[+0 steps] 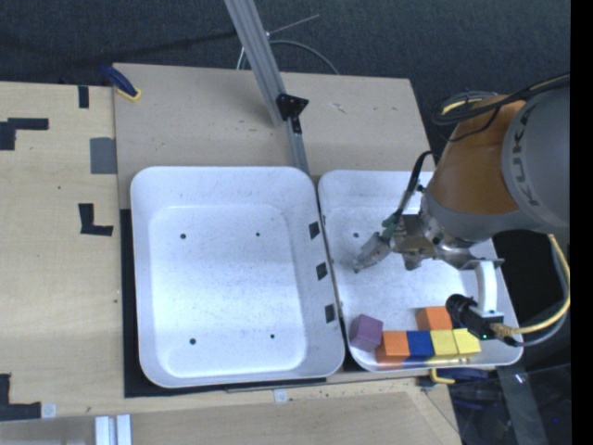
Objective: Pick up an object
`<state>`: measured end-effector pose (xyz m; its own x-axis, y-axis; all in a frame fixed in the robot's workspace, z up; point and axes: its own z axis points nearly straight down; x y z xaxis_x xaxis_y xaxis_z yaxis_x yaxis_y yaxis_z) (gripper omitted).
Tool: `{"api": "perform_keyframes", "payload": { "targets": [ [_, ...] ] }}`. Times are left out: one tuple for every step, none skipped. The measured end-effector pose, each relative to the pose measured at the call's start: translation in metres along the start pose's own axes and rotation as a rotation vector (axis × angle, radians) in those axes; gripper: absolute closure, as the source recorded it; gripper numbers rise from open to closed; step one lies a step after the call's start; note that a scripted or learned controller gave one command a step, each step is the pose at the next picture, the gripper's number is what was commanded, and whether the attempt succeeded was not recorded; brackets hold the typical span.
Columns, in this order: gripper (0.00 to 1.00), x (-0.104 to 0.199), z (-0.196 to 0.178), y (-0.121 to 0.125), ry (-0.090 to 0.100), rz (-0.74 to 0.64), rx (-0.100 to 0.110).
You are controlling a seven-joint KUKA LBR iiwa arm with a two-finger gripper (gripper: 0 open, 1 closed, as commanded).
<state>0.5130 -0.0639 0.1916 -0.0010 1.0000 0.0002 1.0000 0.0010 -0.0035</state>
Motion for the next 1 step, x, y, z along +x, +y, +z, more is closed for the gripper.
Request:
{"api": "perform_keyframes", "payload": {
  "targets": [
    [0.00, -0.0547, 0.0954, 0.0119, -0.002, 0.005, 0.005]
  ]
}}
